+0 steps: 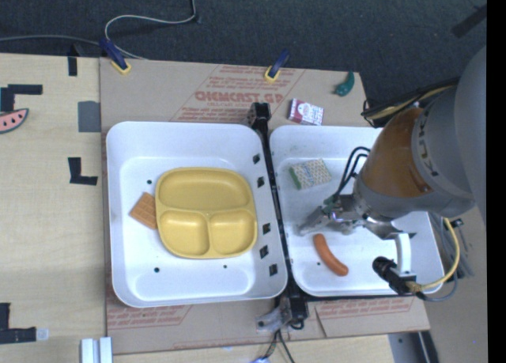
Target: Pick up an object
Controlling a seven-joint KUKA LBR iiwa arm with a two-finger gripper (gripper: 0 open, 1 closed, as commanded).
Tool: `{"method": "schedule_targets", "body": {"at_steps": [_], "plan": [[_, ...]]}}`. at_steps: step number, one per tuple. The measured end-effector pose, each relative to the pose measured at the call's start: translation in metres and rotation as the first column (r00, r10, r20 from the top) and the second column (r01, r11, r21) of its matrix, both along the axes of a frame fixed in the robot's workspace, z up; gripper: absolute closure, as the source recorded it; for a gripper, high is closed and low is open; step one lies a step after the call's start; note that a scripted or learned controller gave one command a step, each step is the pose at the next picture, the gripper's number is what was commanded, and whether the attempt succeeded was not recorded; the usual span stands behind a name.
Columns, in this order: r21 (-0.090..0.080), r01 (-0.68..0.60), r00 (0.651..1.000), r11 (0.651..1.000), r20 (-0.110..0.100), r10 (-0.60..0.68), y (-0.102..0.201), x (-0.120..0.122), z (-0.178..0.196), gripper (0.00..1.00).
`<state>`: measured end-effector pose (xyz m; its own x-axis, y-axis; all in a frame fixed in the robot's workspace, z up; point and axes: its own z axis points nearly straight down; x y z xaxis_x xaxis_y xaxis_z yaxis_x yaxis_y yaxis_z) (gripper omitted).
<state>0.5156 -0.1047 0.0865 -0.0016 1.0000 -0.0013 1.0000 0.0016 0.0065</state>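
Note:
An orange sausage-shaped piece point(330, 255) lies on the floor of the right bin point(304, 144), near its front. A green-and-white packet point(310, 173) rests further back in the same bin. My gripper point(315, 221) hangs low over the right bin between the two, just above and left of the sausage's upper end. Its grey fingers point(308, 225) point left toward the bin divider, and nothing shows between them. The grey arm with its orange band point(399, 160) covers the right part of this bin.
The left bin point(130, 266) holds a yellow divided plate point(207, 211) with a brown flat piece point(145, 210) tucked under its left edge. A small red-and-white box point(304, 111) and a green clip point(345, 83) lie on the cardboard behind the bins.

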Motion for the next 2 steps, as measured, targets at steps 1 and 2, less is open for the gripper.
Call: {"method": "schedule_targets", "body": {"at_steps": [1, 2], "plan": [[-0.002, 0.001, 1.0, 1.0, 0.001, -0.001, -0.001, 0.0002, 0.0095, 1.0], [0.0, 0.0, 1.0, 1.0, -0.001, 0.0, -0.0002, 0.0003, 0.0186, 1.0]]}}
